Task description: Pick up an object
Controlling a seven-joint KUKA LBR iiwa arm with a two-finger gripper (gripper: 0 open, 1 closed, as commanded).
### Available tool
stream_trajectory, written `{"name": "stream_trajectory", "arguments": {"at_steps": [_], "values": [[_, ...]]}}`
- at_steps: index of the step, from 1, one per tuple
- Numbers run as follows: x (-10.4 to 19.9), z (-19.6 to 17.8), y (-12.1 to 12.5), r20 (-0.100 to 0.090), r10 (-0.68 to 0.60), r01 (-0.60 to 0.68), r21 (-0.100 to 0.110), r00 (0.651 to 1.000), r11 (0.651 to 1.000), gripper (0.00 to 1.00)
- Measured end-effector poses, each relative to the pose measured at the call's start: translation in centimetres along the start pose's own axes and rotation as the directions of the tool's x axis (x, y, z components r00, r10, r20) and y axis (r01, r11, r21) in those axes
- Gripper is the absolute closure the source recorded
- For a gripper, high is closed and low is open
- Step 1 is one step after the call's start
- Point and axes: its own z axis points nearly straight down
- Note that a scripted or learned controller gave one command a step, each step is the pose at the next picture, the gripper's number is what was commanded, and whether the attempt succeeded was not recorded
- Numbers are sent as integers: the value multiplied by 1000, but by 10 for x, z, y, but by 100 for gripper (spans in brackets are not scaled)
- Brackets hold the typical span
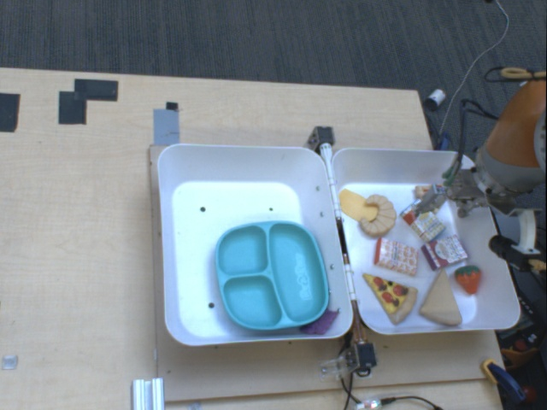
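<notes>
The gripper [430,202] hovers low over a small packet [425,225] in the right bin [504,314], grip state impossible to tell, so it needs a straight descent clear of the neighbouring packet [448,250].

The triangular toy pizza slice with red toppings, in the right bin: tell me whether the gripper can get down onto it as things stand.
Probably yes. The triangular toy pizza slice with red toppings lies flat and uncovered near the right white bin's front, with only a tan wedge close beside it. The gripper is over the same bin, nothing between.

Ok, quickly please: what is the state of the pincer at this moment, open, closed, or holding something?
Pincer: cannot be told. It hangs over the right shallow white bin, near a small red-and-white packet, and nothing visibly sits in it.
</notes>
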Motion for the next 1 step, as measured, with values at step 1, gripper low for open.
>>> {"name": "stream_trajectory", "arguments": {"at_steps": [1], "values": [[24, 23, -30, 0, 6, -6, 10, 1000, 1000, 0]]}}
